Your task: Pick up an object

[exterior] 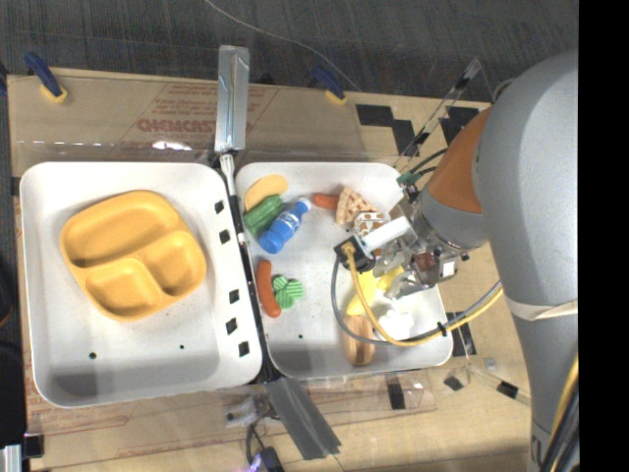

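My gripper (393,281) is down in the right bin (316,347), over a cluster of small items at its right side. Cables and the wrist cover its tips. Under it lie yellow pieces (366,285) and a white lump (397,320), and a tan bread-like item (358,347) rests near the bin's front wall. Farther left in the same bin are a blue bottle (283,228), a green toy (261,214), a yellow banana-like piece (265,191), an orange-red sausage (266,287) with a small green item (288,290), and a waffle-patterned slice (352,206).
The left bin (118,372) holds a yellow divided tray (133,252). A metal divider bar (230,101) stands between the bins at the back. The big grey arm (531,214) with its orange band (460,170) fills the right side, and a yellow cable (432,330) loops over the right bin.
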